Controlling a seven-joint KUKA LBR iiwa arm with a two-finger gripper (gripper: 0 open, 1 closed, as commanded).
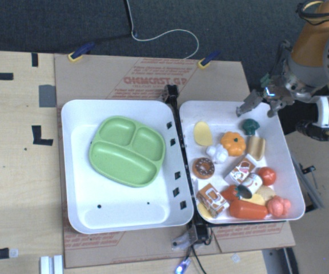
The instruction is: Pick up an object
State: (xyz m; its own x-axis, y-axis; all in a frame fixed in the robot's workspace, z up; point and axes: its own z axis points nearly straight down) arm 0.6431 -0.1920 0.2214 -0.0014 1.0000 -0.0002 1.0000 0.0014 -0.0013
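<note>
Hand (260, 103) open and empty over right bin (290, 153); cardboard (147, 76) print unreadable.

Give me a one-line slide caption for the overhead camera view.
Open gripper hovers over the far corner of the right bin of toy food; a green divided plate lies in the left bin.

The right white plastic bin (283, 138) is crowded: toy foods lie packed from the small orange plastic pumpkin (233, 143) down to the long red toy sausage (248, 210) at the near wall, most touching a neighbour. Left of the pumpkin, a pale yellow lemon-shaped toy (203, 133) has bare floor around it. Above the pumpkin, the far strip is bare up to the two-finger gripper (258, 103), which hangs over the far right corner.
</note>
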